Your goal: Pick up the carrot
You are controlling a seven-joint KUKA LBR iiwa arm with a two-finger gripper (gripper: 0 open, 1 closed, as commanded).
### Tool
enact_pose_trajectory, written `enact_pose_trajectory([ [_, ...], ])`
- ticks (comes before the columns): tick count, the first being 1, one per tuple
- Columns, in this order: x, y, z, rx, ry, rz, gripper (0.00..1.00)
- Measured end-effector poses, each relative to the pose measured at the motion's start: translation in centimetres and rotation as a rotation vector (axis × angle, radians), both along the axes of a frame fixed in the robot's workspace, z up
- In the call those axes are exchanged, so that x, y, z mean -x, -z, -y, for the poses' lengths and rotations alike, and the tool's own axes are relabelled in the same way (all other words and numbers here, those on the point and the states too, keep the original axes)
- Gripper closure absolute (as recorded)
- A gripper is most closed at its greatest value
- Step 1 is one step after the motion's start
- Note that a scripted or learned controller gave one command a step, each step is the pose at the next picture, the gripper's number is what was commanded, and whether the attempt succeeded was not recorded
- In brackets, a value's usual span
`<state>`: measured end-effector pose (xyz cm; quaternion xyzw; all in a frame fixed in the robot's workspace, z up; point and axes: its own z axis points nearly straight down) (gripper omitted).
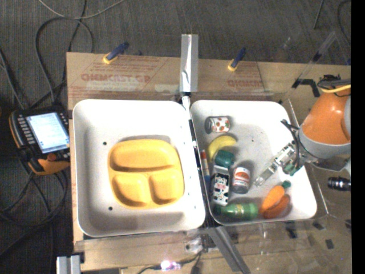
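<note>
While the fingers (283,161) hover, the carrot (275,198) lies just below.

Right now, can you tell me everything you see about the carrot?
The carrot is a bright orange toy, plastic-looking, with a small green top pointing up and right. It lies tilted on the floor of the right bin, in the near right corner. Its thick end seems to rest by the green bottle. The gripper hangs just above and left of it, not holding it.
</note>
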<state>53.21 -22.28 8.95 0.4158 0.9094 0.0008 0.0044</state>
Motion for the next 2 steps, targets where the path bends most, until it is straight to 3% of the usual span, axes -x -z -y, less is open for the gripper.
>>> enact_pose_trajectory([
  [1,4.8,-4.7,0.1,-0.001,-0.017,-0.010,0.00],
  [2,4.5,0.0,0.1,0.003,-0.047,-0.001,0.00],
])
